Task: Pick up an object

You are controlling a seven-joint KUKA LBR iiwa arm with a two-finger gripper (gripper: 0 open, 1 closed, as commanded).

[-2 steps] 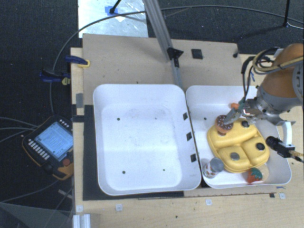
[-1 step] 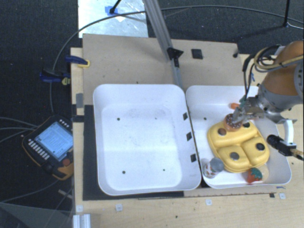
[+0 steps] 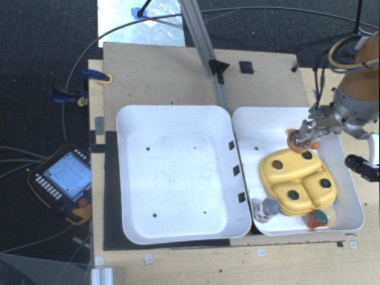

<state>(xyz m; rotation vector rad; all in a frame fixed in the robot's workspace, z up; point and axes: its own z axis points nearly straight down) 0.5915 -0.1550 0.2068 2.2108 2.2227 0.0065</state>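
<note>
While the left bin lies bare and wide, the right bin is crowded along its near and right portions, leaving open floor only in its far left corner and along the divider where the two rims meet. A large yellow moulded toy with three dark spots fills the middle of the right bin, reaching close to the right wall. At the near wall sit a small grey-and-white object, by the near left corner, and a small orange-and-green object just beside the yellow toy's near edge. The arm comes in over the right rim, and the gripper hangs low over the far right part of this bin. A small brownish round object lies right at the gripper's tip, just beyond the far edge of the yellow toy; whether the claw is apart, together or clamped on it cannot be told from this slant.
</note>
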